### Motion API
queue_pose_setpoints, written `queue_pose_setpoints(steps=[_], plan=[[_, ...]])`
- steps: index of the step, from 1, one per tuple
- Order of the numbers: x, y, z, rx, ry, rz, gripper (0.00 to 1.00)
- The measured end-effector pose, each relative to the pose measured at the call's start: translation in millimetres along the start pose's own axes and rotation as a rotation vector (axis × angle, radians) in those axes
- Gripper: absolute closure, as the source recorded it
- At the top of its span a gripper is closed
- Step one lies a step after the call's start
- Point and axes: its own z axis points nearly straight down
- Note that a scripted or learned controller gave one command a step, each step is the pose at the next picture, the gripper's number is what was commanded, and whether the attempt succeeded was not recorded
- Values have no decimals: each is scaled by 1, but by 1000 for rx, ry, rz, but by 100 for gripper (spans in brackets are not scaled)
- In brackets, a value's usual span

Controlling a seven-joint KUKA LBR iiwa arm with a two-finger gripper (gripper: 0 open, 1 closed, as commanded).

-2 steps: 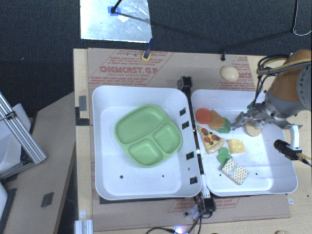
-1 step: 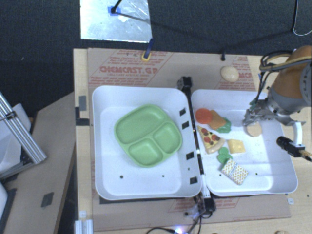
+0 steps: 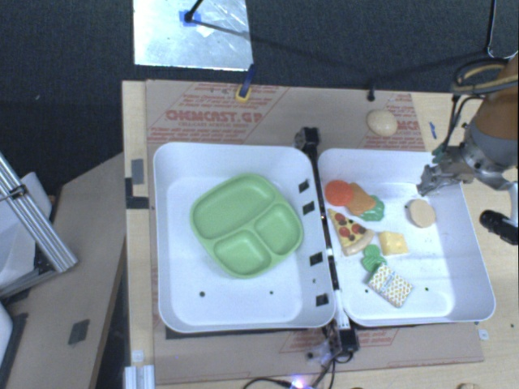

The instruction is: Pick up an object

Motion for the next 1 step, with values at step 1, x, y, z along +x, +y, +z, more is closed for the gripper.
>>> queue_pose_setpoints(steps=[1], plan=[[-1, 2, -55, 0, 0, -1, 100]])
